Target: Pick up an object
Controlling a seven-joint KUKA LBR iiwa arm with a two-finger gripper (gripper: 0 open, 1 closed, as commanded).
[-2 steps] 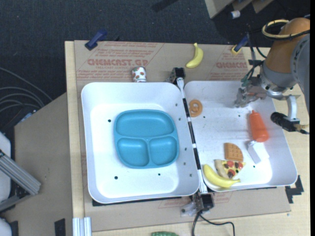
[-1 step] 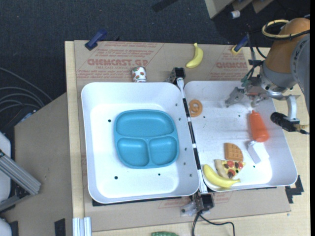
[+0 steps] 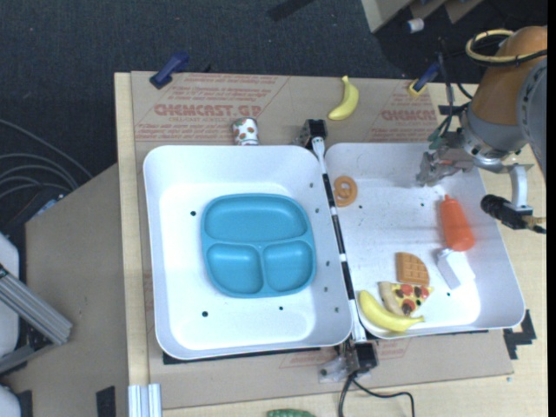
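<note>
We cannot tell how the jaws of the gripper (image 3: 432,168) stand; it hangs over the far side of the right white bin (image 3: 499,272). Just beside it lies an orange carrot-shaped toy (image 3: 454,223), and toward the bin's near edge a yellow plastic banana (image 3: 385,314).

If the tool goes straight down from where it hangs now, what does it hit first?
Most likely bare floor of the right bin. The tool hangs over its upper area; the orange carrot lies nearer the camera, though depth is unclear.
</note>
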